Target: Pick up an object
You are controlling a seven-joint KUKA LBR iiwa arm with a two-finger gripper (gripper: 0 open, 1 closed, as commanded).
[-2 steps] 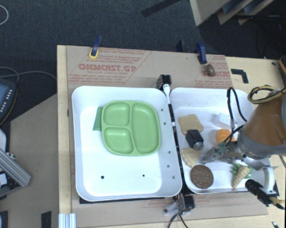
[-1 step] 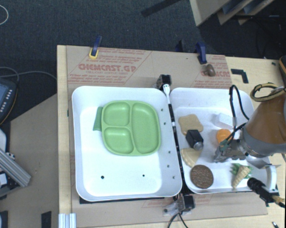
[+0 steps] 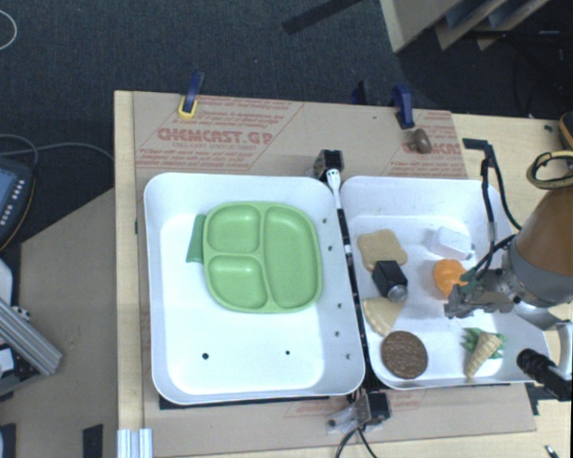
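My gripper (image 3: 474, 298) hangs low over the right bin (image 3: 414, 195), toward its 3 o'clock side. I cannot tell how far it is open, and I see nothing in it.

The corn piece (image 3: 481, 349) lies just below it, at about 5 o'clock in the bin. Its long axis runs from 1 o'clock to 7 o'clock, green end up, pale end down. The orange ball (image 3: 446, 275) sits just beside my gripper at 10 o'clock; it is round, so it points no way. The black block (image 3: 391, 279) lies near the bin's middle, long axis from 11 to 5 o'clock. Above it sits a tan slab (image 3: 380, 246), below it a pale wedge (image 3: 381, 316), and a brown disc (image 3: 404, 354) at 6 o'clock. A white lump (image 3: 450, 241) is hard to make out against the bin.

My arm (image 3: 549, 247) comes in from 3 o'clock, cut off by the frame's edge, wrist bent down.

The left bin (image 3: 172, 294) on the table (image 3: 140, 134) holds a green tray (image 3: 262, 255) with 3 compartments.
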